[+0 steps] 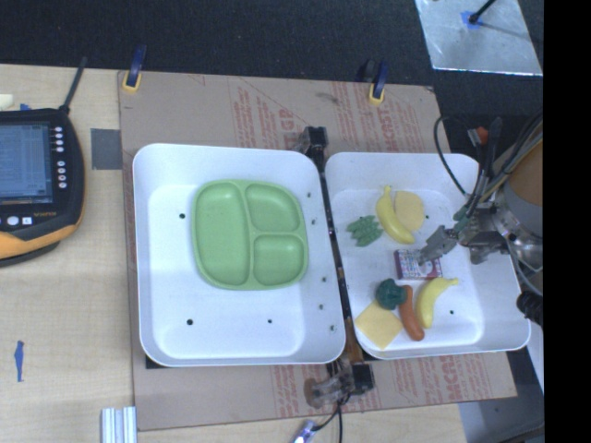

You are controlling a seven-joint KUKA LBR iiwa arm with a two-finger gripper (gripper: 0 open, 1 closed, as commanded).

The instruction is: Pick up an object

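Here, in the camera view, two white bins sit side by side on a sheet of brown cardboard. The left bin (pixel 157 247) holds a green divided plate (pixel 249 234), lying flat near its centre. The right bin (pixel 499 330) holds a scatter of toy food: a yellow banana (pixel 394 218) next to a pale yellow round piece (pixel 411 210) in the upper part, a green leafy piece (pixel 366 231) just to their left, and lower down a dark green broccoli (pixel 389 293), a yellow cheese wedge (pixel 379 325), an orange carrot (pixel 411 319) and a second banana (pixel 434 295). A small purple and white packet (pixel 414 266) lies near the middle of the right bin. The gripper (pixel 432 247) reaches in from the right edge of the frame and hangs over the packet's upper right corner; whether it touches the packet or grips anything I cannot tell. A teach pendant (pixel 32 185) rests at the left edge of the frame.
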